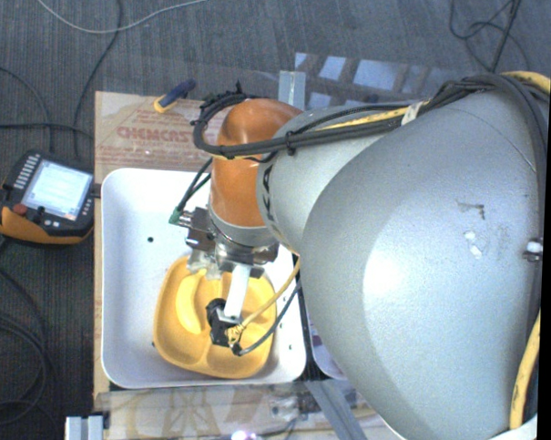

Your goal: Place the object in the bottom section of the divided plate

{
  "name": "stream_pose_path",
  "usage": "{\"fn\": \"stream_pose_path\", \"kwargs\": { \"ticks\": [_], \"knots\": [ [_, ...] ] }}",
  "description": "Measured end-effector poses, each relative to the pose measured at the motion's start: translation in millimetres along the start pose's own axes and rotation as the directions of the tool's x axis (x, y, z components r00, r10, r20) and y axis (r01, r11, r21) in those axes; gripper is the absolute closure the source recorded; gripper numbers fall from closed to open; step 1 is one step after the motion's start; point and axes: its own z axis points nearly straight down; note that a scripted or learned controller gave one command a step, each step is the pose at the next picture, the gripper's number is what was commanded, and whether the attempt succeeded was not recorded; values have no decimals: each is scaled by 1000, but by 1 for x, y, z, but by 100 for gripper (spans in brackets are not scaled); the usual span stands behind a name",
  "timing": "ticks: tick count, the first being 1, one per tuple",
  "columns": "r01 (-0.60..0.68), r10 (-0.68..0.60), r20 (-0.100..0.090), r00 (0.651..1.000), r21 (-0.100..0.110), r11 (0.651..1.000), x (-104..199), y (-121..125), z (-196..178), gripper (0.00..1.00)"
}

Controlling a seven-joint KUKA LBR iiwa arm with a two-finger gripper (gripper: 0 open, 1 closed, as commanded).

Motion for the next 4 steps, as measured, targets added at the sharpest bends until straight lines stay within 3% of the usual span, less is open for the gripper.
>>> {"fn": "stream_pose_path", "kwargs": {
  "ticks": [1,2,3,4],
  "knots": [
    [0,0,0,1000,0,1000,0,0,0,0],
    [-104,104,0,995,-3,995,50,34,-39,0],
    [-8,8,-9,1000,-3,1000,40,-33,78,0],
    [260,-260,-2,966,-1,966,31,-56,11,0]
  ]
}}
